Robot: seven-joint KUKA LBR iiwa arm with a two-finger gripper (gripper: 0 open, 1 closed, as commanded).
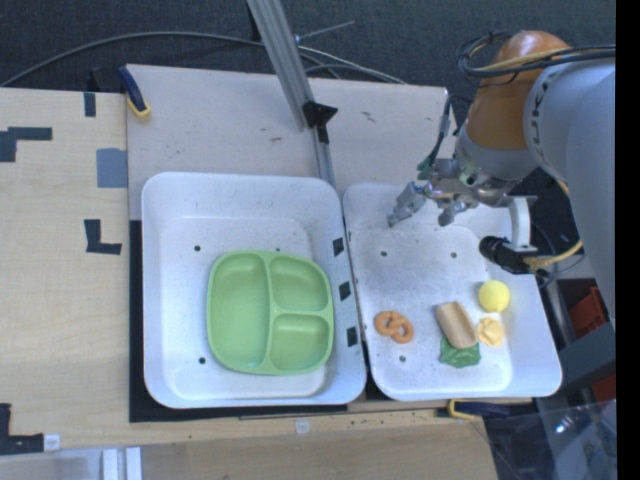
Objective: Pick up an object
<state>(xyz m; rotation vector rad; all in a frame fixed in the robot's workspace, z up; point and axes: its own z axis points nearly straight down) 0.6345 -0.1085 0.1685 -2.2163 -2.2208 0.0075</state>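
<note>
The arm (560,118) is reaching in from the right, its orange band sitting above the wrist, and the wrist is bending down toward the far end of the right bin (400,368). The gripper (425,211) is hanging over that bin's far edge, its two fingers (403,208) spreading apart with nothing between them, so it is standing open and carrying nothing.

The objects are lying well apart from it, at the near end of the same bin: an orange pretzel (394,326), a tan roll (455,323) lying on a green leaf (460,355), a yellow ball (493,295) and a small yellow piece (490,331) just beside the roll.

The left bin (180,218) is holding a green tray (270,311) with three compartments, lying flat
</note>
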